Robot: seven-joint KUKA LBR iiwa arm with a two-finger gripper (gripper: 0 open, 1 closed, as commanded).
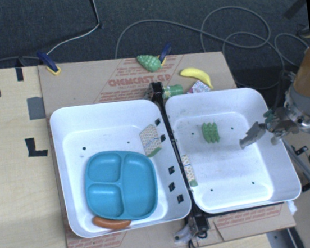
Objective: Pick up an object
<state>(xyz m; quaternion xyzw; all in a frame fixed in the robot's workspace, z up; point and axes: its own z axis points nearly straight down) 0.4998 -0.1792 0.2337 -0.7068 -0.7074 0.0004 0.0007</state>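
Note:
A small green ridged object [210,132] lies in the right bin [232,195], toward its upper middle. My gripper [262,135] hangs over the right side of that bin, to the right of the green object and apart from it. Its fingers [251,135] stand open with nothing between them. In the left bin [66,138] rests a blue divided plate [120,184]. An orange sausage-shaped piece [111,223] lies at the plate's lower edge. A small patterned card [151,139] leans near the divider.
Behind the bins on the cardboard lie a yellow banana [196,76] and a green knobbly toy [150,62]. A blue clamp [49,63] grips the board's far left corner. Cables loop over the dark floor at the back.

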